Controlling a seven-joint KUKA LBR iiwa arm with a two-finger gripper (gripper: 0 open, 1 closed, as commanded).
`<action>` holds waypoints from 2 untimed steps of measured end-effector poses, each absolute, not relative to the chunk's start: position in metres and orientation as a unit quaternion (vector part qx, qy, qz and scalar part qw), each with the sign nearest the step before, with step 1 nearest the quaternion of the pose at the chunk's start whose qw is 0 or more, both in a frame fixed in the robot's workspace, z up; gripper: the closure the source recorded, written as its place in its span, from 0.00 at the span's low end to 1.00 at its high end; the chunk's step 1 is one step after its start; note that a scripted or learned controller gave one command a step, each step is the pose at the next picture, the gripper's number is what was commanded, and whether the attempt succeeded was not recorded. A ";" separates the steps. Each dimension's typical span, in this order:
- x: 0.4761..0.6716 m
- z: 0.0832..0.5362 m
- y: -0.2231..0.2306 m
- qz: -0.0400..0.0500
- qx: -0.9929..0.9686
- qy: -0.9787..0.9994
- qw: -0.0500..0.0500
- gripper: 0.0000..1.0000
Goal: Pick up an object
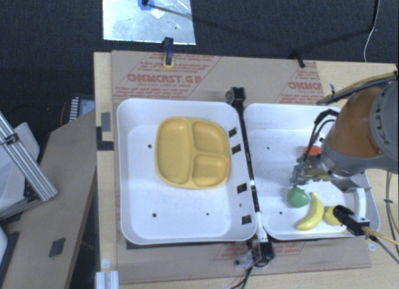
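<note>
Arm low over right bin

Gripper (pixel 303 175) sits in the right bin (pixel 274 126), just above a green ball (pixel 298 197). Cannot tell how the fingers stand. Banana (pixel 311 214) lies just beside the ball, at the near wall. Yellow divided plate (pixel 191 152) rests in the left bin (pixel 134 188).

Just under my pincer (pixel 303 175) sit a green ball (pixel 298 197) and a banana (pixel 312 213), both of smooth, slightly glossy plastic, on the matt white plastic of the bin (pixel 274 132) I reach into. Well off to the side, in the other bin (pixel 134 157) of the same matt white plastic, lies a yellow divided plate (pixel 191 152) with a smooth, softly shiny plastic look. Beneath both bins is brown cardboard (pixel 206 73), dull and printed in red, and far beyond it a crinkled silvery sheet (pixel 148 7) that gleams like foil.
</note>
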State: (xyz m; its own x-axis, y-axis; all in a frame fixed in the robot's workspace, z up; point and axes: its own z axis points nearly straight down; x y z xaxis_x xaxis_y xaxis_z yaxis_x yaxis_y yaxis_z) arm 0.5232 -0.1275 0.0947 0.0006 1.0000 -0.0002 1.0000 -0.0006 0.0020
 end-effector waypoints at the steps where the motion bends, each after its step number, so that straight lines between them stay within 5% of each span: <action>1: 0.528 0.158 -0.126 0.002 0.706 0.709 0.003 1.00; 2: 0.535 0.221 -0.126 0.002 0.705 0.709 0.004 1.00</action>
